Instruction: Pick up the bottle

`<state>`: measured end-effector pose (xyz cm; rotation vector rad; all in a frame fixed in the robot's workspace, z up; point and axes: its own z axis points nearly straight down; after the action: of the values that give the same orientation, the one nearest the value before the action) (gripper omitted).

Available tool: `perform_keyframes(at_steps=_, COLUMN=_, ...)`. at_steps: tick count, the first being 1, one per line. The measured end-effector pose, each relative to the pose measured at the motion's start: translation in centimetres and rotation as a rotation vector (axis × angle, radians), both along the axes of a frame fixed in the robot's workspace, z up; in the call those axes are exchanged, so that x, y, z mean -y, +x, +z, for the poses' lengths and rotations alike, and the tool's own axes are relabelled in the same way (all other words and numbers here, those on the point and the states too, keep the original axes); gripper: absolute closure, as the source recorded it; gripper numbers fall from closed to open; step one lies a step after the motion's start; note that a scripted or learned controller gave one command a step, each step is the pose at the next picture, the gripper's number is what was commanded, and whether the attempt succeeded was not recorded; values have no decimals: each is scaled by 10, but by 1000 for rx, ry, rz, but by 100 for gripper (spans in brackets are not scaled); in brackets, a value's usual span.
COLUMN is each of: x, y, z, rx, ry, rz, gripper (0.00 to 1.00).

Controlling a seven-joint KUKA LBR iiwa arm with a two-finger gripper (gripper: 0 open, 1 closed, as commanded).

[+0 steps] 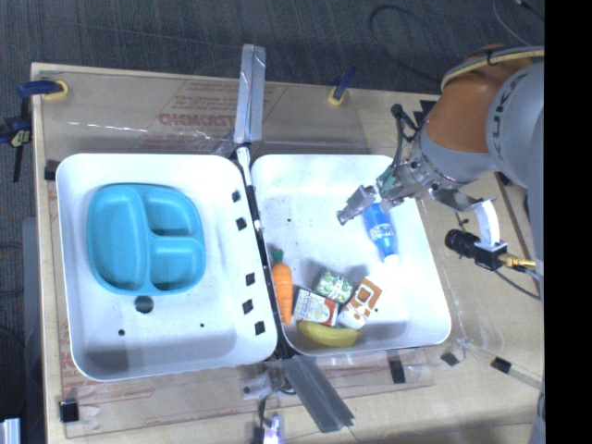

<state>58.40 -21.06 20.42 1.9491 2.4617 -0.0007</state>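
The bottle (381,231) is blue with a white cap and lies in the right bin (305,178) near its right wall, cap end pointing toward the front. My gripper (368,203) hangs right over the bottle's far end. Its fingers are spread open, and one grey finger (350,210) sticks out to the left, clear of the bottle. The bottle's far end sits below the gap between the fingers. Nothing shows it being squeezed or lifted.
A carrot (282,289), a banana (326,334) and small cartons (336,288) crowd the right bin's front. A blue divided tray (146,238) lies in the left bin (148,340). The grey divider rail (248,95) runs between the bins.
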Motion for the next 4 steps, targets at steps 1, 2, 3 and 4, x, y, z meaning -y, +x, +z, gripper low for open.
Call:
perform_keyframes(at_steps=1, x=0, y=-3, z=-12, rx=-3, ry=2, rz=-27, gripper=0)
perform_keyframes(at_steps=2, x=0, y=6, z=-9, rx=1, ry=0, rz=-56, gripper=0)
perform_keyframes(at_steps=3, x=-1, y=-5, z=-9, rx=-6, ry=2, rz=-51, gripper=0)
perform_keyframes(at_steps=4, x=0, y=-5, z=3, rx=-2, ry=0, rz=-71, gripper=0)
